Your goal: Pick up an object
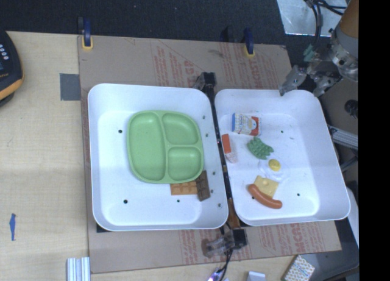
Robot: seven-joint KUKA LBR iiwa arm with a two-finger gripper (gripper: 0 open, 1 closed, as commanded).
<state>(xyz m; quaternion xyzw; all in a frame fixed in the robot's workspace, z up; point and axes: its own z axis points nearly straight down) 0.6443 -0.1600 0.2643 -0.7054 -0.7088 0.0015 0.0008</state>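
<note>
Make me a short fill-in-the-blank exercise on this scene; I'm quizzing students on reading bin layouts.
1. The green plate lies in the ____ bin.
2. The hot dog lies in the ____ bin.
3. The gripper is above the right bin's ____ edge.
4. The plate has ____ compartments.

Missing words: left; right; far; three
</note>
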